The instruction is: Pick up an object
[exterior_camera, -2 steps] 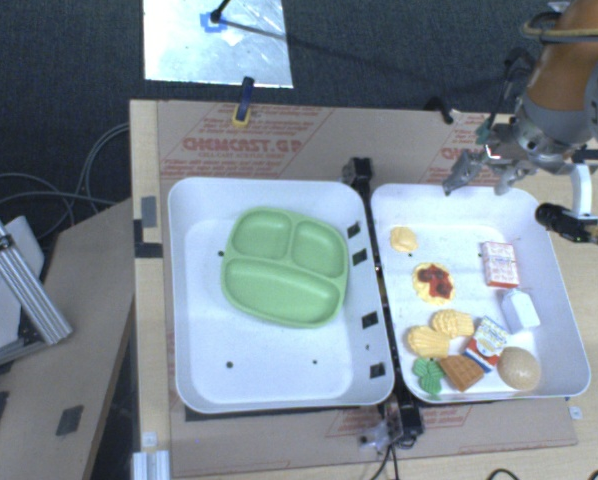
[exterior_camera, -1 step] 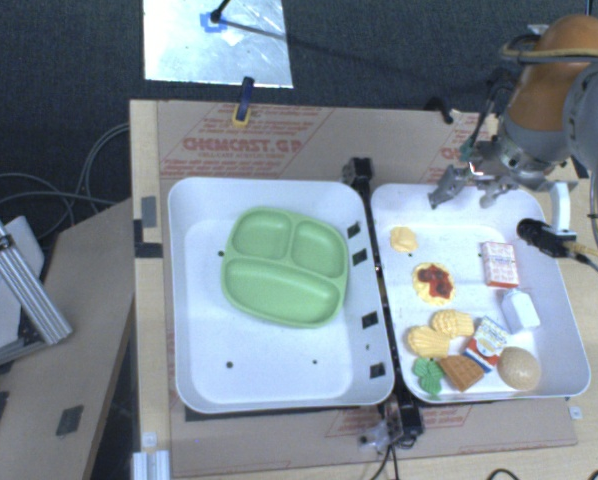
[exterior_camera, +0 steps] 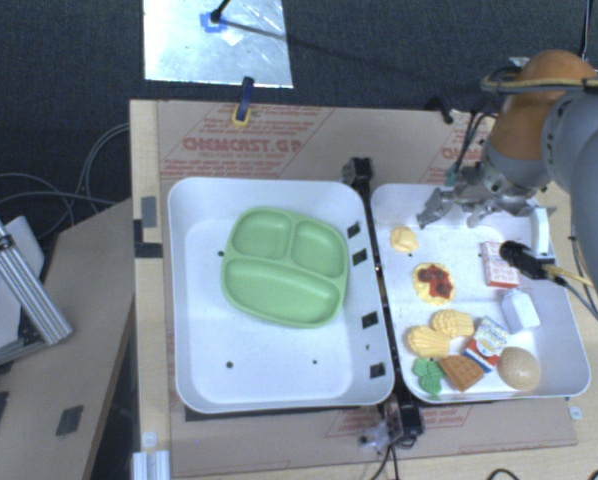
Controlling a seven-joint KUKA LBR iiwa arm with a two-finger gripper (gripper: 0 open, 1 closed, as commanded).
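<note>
The tool (exterior_camera: 449, 205) hangs over the far end of the right bin (exterior_camera: 579, 368), its fingers spread and nothing between them, so this reads as the approach before a grasp. The small yellow piece (exterior_camera: 404, 239) lies just beside it on the bin floor. Next it likely needs to descend over that piece and close.

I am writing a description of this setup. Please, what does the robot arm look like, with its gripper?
The arm is a thick, rounded grey body with an orange band above the wrist. Thin dark cables run beside it. The gripper is a grey metal part with two slim fingers, small compared to the arm.
</note>
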